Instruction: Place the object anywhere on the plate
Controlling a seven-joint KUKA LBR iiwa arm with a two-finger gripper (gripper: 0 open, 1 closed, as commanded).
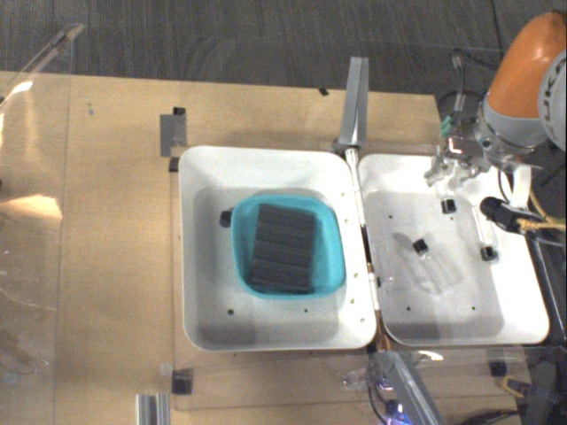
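Observation:
A dark grey ridged block (283, 248) lies flat in the middle of the cyan plate (331, 253), which sits in the left white bin (199, 264). My gripper (467, 228) hangs over the far part of the right bin (523, 321), well to the right of the plate. It is open, with its dark fingertips (447, 204) apart and nothing between them. The grey arm with its orange band (523, 65) comes in from the upper right.
A small dark piece (226, 219) pokes out at the plate's left edge. Another small dark bit (420, 246) lies on the right bin's floor. A grey post (355, 104) stands behind the divider between the bins. Cables (518, 220) hang by the right bin's right wall.

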